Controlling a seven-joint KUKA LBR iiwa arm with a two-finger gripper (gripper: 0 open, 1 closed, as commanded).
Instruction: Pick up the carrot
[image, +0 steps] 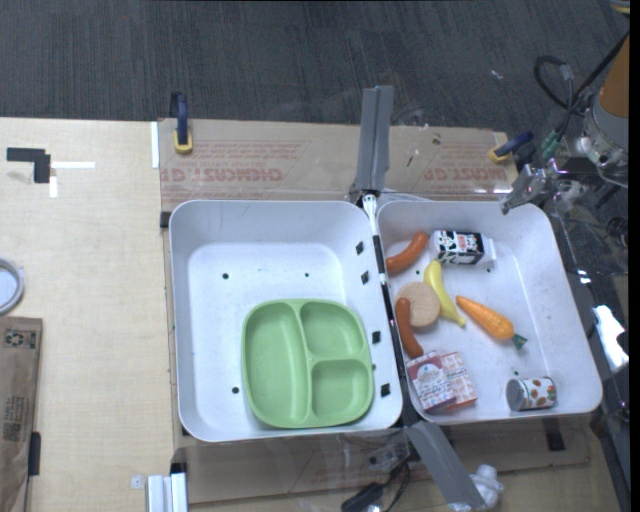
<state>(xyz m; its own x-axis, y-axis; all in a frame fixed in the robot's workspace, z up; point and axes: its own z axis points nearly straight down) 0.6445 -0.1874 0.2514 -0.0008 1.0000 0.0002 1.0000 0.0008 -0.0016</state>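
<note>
Carrot (486, 319) — lying in the right bin (560, 300), just beside the banana (441, 291), untouched. My gripper (527, 187) — above that bin's far corner, jaw state unclear. Reach, descent, grasp, lift all left.

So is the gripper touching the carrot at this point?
Apart. The camera view shows the gripper over the right bin's far right corner, with bare white floor between it and the carrot lying mid-bin.

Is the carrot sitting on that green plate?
No, the carrot lies in the right bin beside the banana, while the green plate sits in the left bin.
</note>
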